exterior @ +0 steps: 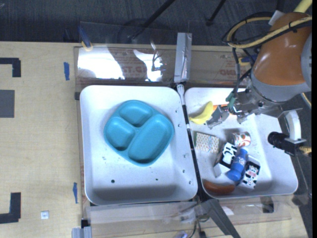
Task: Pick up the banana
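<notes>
- The banana [202, 112] lies in the right bin [277, 175], near that bin's far left corner, close to the wall it shares with the left bin [94, 148].
- The gripper [221, 114] sits low over the right bin's far edge, just beside the banana on its right; whether it touches the fruit cannot be told.
- Whether the pincer is open, closed or gripping anything cannot be told, since the view is too blurred there.
- The arm [282, 58], with its orange band, comes in over the right bin's far right corner.
- A blue divided plate [138, 131] rests in the middle of the left bin.
- Near the middle of the right bin lies a patterned square packet [206, 143].
- A blue bottle [237, 165] lies tilted among black-and-white packets [228, 155] toward the right bin's near edge.
- A small white-and-red round thing [242, 139] sits just beyond that cluster.
- A brown object [219, 187] lies against the right bin's near edge.
</notes>
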